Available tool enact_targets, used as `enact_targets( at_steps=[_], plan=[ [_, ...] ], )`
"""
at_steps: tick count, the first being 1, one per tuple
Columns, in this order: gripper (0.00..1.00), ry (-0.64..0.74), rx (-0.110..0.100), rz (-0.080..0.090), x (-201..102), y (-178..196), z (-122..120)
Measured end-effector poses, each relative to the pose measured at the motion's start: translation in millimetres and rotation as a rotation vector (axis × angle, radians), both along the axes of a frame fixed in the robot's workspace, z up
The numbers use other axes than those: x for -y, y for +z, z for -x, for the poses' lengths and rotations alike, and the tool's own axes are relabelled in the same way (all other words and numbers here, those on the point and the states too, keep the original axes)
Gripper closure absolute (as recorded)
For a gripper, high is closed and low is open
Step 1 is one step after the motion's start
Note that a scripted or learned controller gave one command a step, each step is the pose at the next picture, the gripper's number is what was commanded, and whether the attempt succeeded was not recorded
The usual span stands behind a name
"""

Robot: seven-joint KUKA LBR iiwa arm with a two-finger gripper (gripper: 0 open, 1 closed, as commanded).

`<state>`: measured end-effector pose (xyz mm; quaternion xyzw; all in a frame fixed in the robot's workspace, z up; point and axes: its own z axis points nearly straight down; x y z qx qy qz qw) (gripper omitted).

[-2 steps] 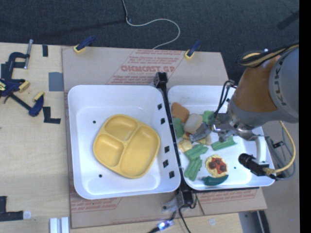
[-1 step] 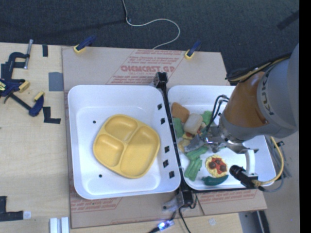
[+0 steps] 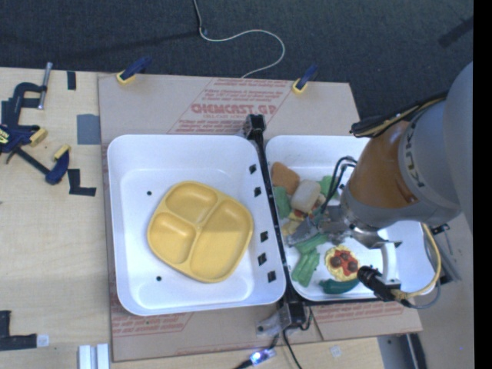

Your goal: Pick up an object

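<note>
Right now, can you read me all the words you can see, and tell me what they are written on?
"CHEMCAST GP" reads in big red letters on the brown cardboard sheet under the white bins.
Smaller red lines slant above and below it on the same sheet; they are too blurred to read.

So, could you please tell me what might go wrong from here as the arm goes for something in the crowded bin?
1. The hand sits low among tightly packed plastic toy foods in the right white bin; it may close on two pieces at once, or on none.
2. The green pod-shaped pieces lie against the small pizza-like round toy, so a grasp could nudge its neighbours aside.
3. The black divider between the bins is close, so a sideways move might clip it.
</note>
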<state>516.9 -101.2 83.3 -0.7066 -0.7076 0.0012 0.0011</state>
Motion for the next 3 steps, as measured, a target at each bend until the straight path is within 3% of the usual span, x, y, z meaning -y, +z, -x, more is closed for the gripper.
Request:
enact_targets(
  at_steps=[1, 3],
  plan=[
    [1.00, 0.000, -0.002, -0.001, -1, 10, 1],
    [1.00, -0.001, 0.005, 0.000, 6, 95, -4]
  ],
)
